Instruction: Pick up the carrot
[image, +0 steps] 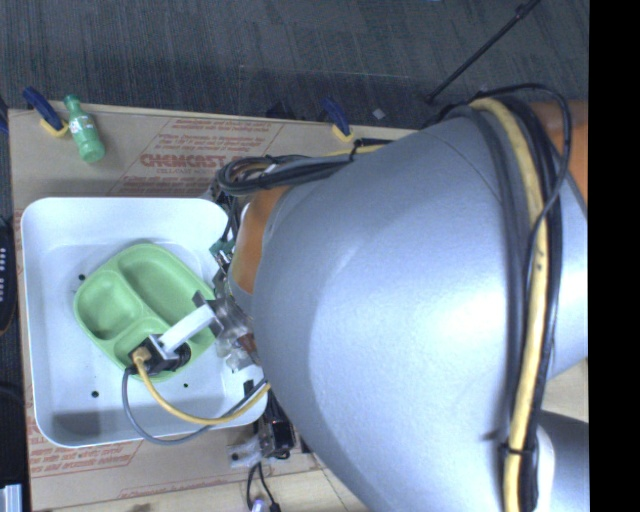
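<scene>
A green divided plate (135, 295) lies in the left white bin (50, 300), a little left of its middle. My gripper (232, 335) hangs low over the right side of this bin, right at the plate's right edge. The big grey arm (420, 320) reaches in from the right and covers the right bin and the left bin's right wall. Whatever lies under the arm is hidden from me.
A small green bottle (86, 132) stands on the bench at the back left, beside a blue clamp (41, 107). Another blue clamp (336, 116) sits at the back edge. The left bin's floor shows bare white in front of the plate.
</scene>
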